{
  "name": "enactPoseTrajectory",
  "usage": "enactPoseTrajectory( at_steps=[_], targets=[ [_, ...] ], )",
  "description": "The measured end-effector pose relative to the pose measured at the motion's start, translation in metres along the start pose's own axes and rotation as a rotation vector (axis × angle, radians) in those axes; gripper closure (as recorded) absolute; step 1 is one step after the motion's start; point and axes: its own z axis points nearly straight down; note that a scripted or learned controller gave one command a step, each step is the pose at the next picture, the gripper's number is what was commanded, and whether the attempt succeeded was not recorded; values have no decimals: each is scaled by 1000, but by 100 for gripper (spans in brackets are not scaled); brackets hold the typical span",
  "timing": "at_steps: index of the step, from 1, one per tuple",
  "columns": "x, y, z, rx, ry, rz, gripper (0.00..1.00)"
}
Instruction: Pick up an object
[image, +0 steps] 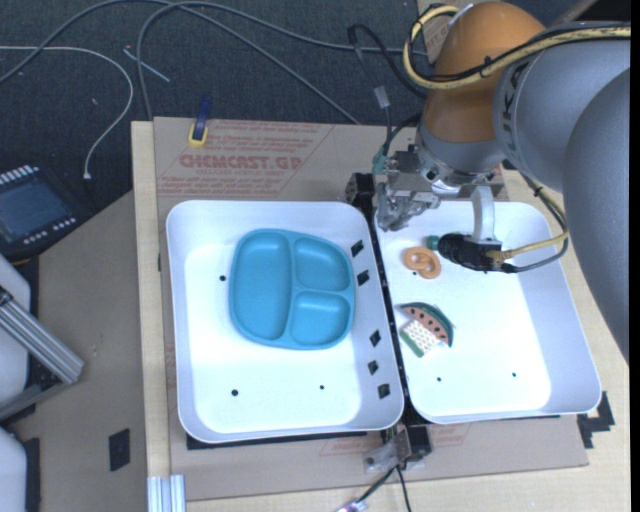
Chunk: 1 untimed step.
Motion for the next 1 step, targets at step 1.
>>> enactPoseTrajectory(
  at_steps=[1],
  targets=[
    [48, -9, -7, -1, -1, 1, 100]
  ],
)
